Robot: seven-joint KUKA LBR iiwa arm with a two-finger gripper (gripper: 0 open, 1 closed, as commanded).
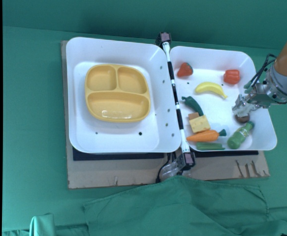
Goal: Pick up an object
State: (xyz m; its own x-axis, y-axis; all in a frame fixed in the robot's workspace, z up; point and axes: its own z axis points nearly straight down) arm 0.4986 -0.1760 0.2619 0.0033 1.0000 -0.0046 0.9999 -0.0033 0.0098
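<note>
While the gripper (243,109) hung low over the right side of the right bin (217,55), a small brown object (242,117) sat directly under its tip, touching or nearly so. Whether the tool was wide, narrow or holding anything, I could not tell. Nothing looked lifted: the green bottle (239,135) lay just nearer, banana (210,88) to the left, so the pick remained undone.
</note>
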